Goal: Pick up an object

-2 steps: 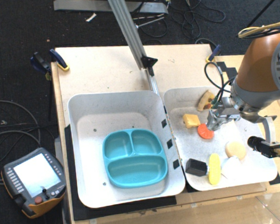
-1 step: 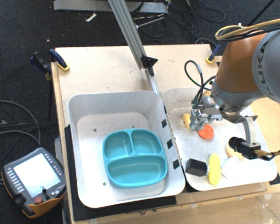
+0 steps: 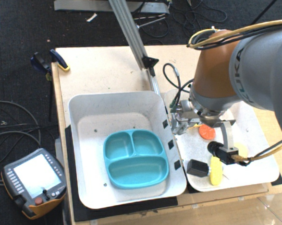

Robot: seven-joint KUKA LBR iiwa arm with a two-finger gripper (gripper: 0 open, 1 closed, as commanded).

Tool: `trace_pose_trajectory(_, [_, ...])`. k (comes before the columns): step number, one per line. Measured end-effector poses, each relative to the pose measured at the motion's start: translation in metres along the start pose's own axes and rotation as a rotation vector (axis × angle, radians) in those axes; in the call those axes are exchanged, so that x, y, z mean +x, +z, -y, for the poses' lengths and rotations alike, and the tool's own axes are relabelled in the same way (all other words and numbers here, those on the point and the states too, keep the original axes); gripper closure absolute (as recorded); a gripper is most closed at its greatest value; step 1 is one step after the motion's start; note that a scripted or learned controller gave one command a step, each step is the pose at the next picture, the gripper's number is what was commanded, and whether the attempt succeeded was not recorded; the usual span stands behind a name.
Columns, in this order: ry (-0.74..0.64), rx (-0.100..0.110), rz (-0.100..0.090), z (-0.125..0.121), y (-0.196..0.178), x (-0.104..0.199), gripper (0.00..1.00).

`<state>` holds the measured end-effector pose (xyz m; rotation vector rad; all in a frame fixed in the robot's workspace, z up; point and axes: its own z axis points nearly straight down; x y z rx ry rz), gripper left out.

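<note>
We see the arm (image 3: pixel 239 74) over the right bin (image 3: pixel 261 173); its claw (image 3: pixel 180 119) sits low at that bin's left edge, and we cannot tell its state. An orange object (image 3: pixel 206 132), a yellow object (image 3: pixel 216 170) and a black block (image 3: pixel 197 168) lie in that bin. The left bin (image 3: pixel 83 113) holds a teal divided tray (image 3: pixel 134 158).

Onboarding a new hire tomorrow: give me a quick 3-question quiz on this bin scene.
1. True or false: the teal divided tray lies in the left bin.
2. Which item lies nearest the right bin's front edge? A) orange piece B) yellow object C) black block
3. Fill in: the tray has ___ compartments.

Key: 1 true. 2 B. 3 three.
</note>
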<state>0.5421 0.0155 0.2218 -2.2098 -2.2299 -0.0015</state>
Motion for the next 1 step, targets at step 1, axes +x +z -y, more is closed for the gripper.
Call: trace_pose_trajectory(1, [0.0, 0.001, 0.0, 0.0076, 0.0049, 0.0557, 1.0])
